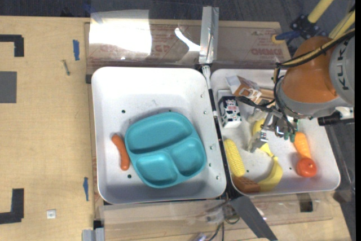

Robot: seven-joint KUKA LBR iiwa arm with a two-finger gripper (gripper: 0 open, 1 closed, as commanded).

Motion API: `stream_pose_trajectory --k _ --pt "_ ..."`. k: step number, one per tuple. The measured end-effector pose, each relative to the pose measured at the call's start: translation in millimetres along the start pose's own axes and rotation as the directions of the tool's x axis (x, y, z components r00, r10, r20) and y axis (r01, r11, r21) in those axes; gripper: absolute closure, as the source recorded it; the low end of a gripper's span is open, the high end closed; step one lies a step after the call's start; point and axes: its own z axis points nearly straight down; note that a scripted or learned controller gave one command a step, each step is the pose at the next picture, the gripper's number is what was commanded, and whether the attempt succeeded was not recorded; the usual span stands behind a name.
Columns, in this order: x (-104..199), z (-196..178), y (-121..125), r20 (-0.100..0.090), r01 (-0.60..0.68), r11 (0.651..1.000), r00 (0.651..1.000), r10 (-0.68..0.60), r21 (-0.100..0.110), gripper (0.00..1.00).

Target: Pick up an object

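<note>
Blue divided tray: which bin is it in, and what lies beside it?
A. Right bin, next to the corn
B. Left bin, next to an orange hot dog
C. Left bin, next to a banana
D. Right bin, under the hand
B: the blue divided tray sits in the left bin, with the orange hot dog along its left edge.

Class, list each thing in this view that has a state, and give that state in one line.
Teal three-compartment plastic tray: upright in left white bin.
Orange sausage-shaped toy: lying beside tray.
Yellow corn cob: lying in right white bin.
Yellow banana: lying flat.
Orange carrot: lying flat.
Hand: low over right bin.
</note>
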Motion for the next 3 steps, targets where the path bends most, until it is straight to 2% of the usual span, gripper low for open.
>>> stream_pose_trajectory --k 1,2,3 --pt "-4.3 -13.2 1.3 0.015 0.001 1.0 1.0 -0.001 -0.001 1.0" --pt "-3.8 -12.4 1.5 0.013 0.002 1.0 1.0 -0.002 0.0 0.0" --pt "14.7 -0.3 7.9 0.005 -0.029 1.0 1.0 0.029 0.001 0.0"
